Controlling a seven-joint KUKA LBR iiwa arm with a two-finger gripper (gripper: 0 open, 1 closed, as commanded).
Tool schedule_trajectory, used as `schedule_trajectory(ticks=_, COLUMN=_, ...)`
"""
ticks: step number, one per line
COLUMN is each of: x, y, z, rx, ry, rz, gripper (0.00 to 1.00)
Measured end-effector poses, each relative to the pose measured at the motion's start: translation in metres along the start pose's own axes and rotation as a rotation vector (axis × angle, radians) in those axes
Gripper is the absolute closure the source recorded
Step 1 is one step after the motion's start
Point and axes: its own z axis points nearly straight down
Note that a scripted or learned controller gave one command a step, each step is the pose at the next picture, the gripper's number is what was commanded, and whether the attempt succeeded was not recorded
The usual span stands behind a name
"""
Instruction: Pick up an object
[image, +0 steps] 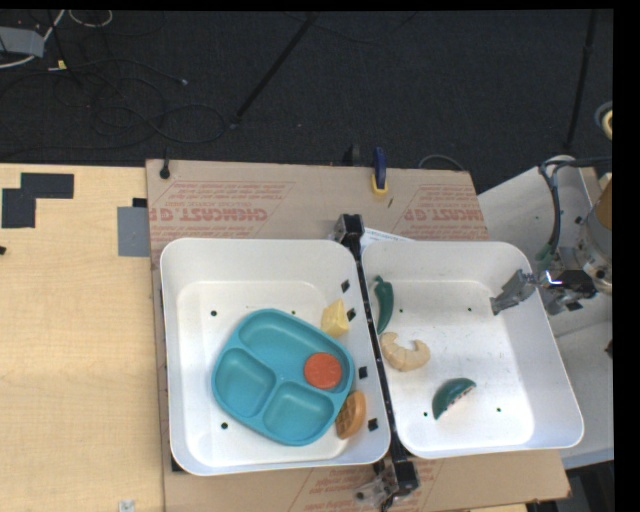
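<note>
White plastic is surrounding my choices: 3 pieces are lying in the right bin (560, 400). My gripper (512, 292) is hovering at its right rim, grasping nothing, jaw spread I cannot tell. I am favouring the teal wedge (453, 396), apart from the walls, approaching squarely from above.

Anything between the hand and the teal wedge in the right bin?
No. The camera view shows bare white bin floor between the hand and the teal wedge.
</note>
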Motion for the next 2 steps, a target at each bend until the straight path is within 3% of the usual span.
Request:
schedule_trajectory(ticks=1, x=-0.001, y=0.0, z=-0.01, rx=0.001, ry=0.001, rz=-0.001, gripper=1.0)
schedule_trajectory(ticks=2, x=0.005, y=0.01, z=-0.129, rx=-0.015, ry=-0.005, rz=-0.002, gripper=1.0)
